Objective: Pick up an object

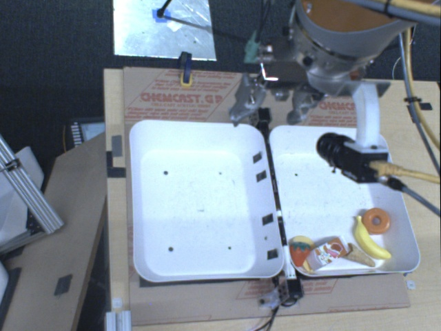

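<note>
Nearest the camera, at about five o'clock in the view, a small cluster of toy food lies in the near corner of the right bin (386, 185). From left to right it holds an orange-red round piece with a yellow top (301, 249), a white packet with red print (326, 252), a tan wedge-shaped piece (358, 255), a yellow banana (369, 240) and, just beyond the banana at its two o'clock, an orange doughnut-like ring (376, 220). The pieces lie touching or just beside one another along the bin's near wall.

At nine o'clock from the cluster, the left bin (200, 198) sits side by side with the right one; dark clips line the seam between them. Both bins rest on a cardboard sheet with red print (180, 96) on the tan surface (89, 185).

At twelve o'clock, well apart from the food, the hand (271, 110) hangs over the far end of the seam, its two fingers spread apart with nothing between them. A black cylindrical unit (346, 156) on a white bracket juts over the right bin's far half. A shiny metal plate (164, 19) lies beyond the surface at eleven o'clock.
</note>
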`<state>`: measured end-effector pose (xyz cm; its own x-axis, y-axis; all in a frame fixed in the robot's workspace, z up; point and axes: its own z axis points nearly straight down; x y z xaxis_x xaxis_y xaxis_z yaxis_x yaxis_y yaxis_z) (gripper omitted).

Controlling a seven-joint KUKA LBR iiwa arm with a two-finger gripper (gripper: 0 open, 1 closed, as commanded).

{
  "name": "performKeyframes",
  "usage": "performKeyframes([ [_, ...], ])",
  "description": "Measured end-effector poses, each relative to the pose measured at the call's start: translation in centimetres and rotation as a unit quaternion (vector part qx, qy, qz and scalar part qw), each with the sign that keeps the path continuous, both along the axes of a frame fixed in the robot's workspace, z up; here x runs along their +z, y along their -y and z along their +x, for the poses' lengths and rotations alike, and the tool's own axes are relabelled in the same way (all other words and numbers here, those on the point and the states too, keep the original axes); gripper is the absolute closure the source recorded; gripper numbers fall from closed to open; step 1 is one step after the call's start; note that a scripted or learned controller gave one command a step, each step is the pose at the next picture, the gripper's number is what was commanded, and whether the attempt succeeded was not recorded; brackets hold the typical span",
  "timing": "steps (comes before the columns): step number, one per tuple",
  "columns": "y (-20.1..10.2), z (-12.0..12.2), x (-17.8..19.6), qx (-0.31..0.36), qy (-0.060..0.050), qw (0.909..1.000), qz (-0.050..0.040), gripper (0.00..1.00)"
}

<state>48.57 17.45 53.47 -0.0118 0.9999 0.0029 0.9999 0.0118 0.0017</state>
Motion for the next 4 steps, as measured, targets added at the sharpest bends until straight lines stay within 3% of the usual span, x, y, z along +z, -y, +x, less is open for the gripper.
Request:
performKeyframes([
  [1,-6.4,0.0,0.0,-0.001,0.000,1.0000,0.0000,0.00],
  [2,-6.0,0.1,1.2,-0.003,0.001,1.0000,0.0005,1.00],
  [3,3.1,0.1,0.0,-0.010,0.000,0.9999,-0.0019,1.00],
  [4,-1.1,0.0,0.0,-0.002,0.000,1.0000,-0.0004,1.00],
])
